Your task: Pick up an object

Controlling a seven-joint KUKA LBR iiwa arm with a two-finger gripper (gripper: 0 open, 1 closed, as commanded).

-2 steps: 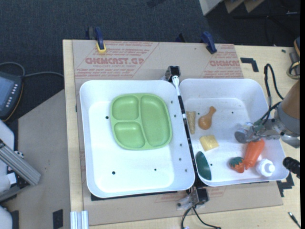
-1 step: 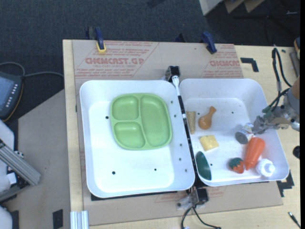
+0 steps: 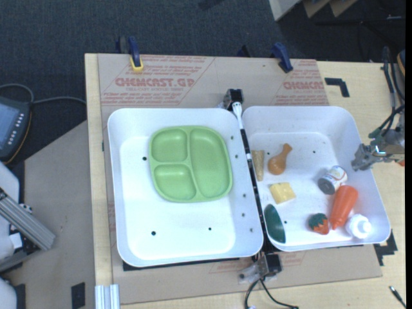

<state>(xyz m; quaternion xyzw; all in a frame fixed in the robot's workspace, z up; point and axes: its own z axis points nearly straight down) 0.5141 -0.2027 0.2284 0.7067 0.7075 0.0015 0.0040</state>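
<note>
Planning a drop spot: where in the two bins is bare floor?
Left white bin: bare strip in front of the green divided plate. Right white bin: bare along the back wall, behind the orange drumstick toy. Crowded near the orange bottle and silver can.

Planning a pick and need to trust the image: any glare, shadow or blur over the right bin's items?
Camera view: even, soft light; right bin white walls bright but not washed out; faint shadows under the orange bottle; the gripper at the bin's right rim looks slightly blurred.
</note>
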